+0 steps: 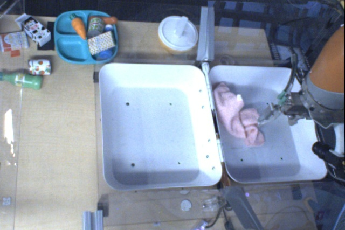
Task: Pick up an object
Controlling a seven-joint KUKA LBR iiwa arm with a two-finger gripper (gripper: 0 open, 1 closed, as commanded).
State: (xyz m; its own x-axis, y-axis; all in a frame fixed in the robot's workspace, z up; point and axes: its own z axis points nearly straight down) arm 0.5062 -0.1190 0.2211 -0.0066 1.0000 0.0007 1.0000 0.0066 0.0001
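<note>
Your pink cloth (237, 114) lies crumpled in the right bin (280, 167), against its left wall. Gripper (264, 116) touches the cloth's right edge; can't tell whether it's clamped or released. Left bin (156, 169) sits beside. Behind it: blue divided tray (63, 46) and a white-lidded container (178, 33).

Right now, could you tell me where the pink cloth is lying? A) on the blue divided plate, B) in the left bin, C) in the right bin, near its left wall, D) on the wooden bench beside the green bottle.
C: the pink cloth lies crumpled on the floor of the right bin, close to its left wall, with the gripper at the cloth's right edge.
</note>
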